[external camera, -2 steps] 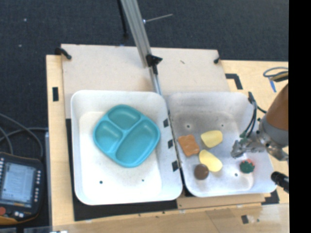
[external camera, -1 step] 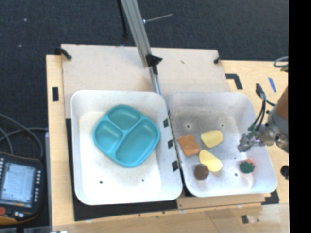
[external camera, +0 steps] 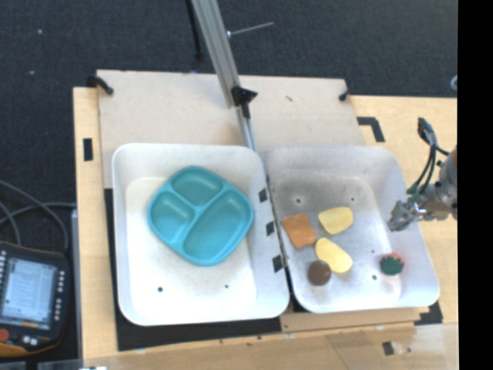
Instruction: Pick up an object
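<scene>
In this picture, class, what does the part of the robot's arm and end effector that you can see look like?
At the right edge of the right bin, the end effector is a small grey metal piece with pale, shiny parts. Dark, thin cables loop above it. Its finer details are too small to tell.

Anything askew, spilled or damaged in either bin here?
Nothing spilled or broken. The right bin has a dark, scuffed-looking patch on its floor. The teal divided plate sits at an angle in the left bin. The tool hangs at the right bin's right rim.
</scene>
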`<move>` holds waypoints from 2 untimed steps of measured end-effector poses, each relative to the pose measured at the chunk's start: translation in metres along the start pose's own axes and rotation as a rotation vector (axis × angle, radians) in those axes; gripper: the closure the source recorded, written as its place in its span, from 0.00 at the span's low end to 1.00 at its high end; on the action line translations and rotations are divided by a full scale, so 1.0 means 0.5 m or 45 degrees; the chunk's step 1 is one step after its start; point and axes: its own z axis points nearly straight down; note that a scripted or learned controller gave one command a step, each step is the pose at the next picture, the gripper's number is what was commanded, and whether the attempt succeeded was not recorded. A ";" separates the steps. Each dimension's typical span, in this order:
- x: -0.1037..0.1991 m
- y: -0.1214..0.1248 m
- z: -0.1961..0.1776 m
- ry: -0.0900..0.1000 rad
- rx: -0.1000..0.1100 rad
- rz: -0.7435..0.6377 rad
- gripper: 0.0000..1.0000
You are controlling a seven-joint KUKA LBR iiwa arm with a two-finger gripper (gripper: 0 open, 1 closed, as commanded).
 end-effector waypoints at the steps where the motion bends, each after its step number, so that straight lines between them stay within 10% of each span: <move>1: 0.097 0.037 0.015 0.005 0.007 -0.005 1.00; 2: 0.203 0.081 -0.013 0.006 0.005 -0.007 1.00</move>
